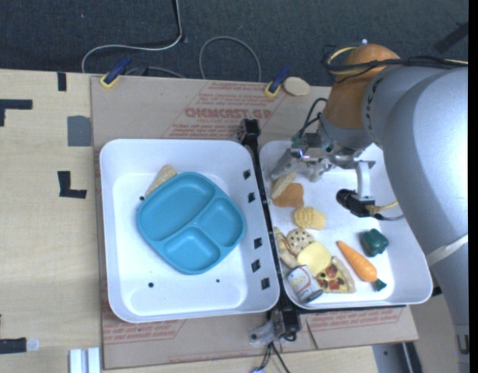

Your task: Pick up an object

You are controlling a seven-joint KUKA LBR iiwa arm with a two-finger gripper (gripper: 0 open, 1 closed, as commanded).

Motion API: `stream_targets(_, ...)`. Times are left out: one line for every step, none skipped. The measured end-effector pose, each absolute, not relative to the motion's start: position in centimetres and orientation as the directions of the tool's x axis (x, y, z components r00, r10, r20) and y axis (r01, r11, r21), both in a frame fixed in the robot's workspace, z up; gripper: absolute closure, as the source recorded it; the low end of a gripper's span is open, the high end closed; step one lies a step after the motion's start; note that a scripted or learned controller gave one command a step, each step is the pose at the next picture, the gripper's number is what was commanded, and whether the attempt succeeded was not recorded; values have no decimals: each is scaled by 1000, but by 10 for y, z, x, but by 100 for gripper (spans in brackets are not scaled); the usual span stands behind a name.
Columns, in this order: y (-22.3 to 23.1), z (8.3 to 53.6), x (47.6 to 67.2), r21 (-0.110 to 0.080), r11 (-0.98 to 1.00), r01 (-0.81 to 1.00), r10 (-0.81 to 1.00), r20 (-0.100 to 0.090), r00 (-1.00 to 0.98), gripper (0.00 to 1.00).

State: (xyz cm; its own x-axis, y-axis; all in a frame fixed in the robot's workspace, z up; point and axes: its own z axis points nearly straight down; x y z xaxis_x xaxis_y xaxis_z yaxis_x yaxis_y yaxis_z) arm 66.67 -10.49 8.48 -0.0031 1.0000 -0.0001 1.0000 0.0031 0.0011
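My gripper hangs low over the far left corner of the right bin, reaching down from the grey arm with its orange band. Directly below and in front of it lie a pale bread piece and a brown bun. Nearer the front are a yellow corn piece, a checkered cookie, a yellow cheese block, a pizza slice, a carrot, a green pepper and a small can. Whether the gripper touches the bread is hidden.
The left bin holds a blue divided plate with a tan wedge poking out from under its far edge. A black divider runs between the bins. The arm's bulk covers the right side.
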Motion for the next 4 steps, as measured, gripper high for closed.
stream_targets(-100,86,636,4,0,1000,1000,-2,0,0)
stream_targets(-96,85,668,-6,3,1000,1000,-4,-3,0)
stream_targets(-99,86,648,3,1,1000,1000,-2,-1,0)
stream_targets(-96,86,646,3,1,1000,1000,-3,-1,0)
